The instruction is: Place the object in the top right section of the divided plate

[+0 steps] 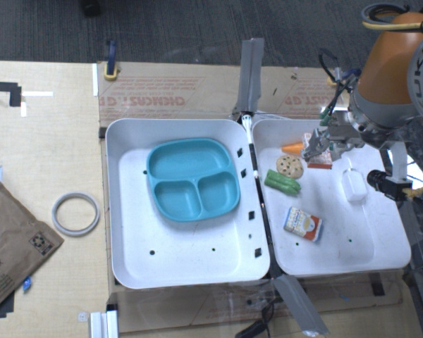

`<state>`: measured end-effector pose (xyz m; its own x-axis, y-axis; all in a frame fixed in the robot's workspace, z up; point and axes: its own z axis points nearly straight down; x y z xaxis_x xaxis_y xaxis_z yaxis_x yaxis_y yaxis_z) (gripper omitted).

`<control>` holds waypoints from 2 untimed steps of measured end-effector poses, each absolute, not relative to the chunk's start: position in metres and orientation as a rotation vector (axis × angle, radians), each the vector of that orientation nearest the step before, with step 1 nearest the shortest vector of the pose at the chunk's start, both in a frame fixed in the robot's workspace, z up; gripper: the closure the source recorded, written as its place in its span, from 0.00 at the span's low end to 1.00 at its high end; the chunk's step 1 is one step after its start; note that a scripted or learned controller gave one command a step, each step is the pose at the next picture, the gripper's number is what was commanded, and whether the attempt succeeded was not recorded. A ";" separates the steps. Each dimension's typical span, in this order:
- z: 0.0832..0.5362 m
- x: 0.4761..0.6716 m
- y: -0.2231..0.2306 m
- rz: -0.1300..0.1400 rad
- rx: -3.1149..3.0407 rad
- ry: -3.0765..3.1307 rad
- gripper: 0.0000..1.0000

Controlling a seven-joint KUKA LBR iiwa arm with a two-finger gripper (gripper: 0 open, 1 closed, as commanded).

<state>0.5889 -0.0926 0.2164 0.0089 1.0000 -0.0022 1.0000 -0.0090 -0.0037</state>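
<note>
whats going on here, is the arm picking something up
A grey and orange robot arm reaches in from the right, with its claw low over the back of the right bin, close to a small orange item and a round cookie. A green vegetable and a small snack packet lie in the same bin. The blue divided plate sits in the left bin with nothing in its sections. Whether the claw has gripped anything is not clear.

Tape roll [75, 213]: lies flat on the bench, left of the bins.
Cardboard box [10, 248]: at the lower left corner, near the tape roll.
Blue clamp [111, 58]: at the bench's far edge.
</note>
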 end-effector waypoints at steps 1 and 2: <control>0.249 0.599 -0.099 0.003 -2.106 -2.333 1.00; 0.229 0.499 -0.156 0.002 -1.752 -2.605 1.00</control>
<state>0.4995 -0.1562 0.2287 -0.3772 0.9261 0.0008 0.9261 0.3772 -0.0021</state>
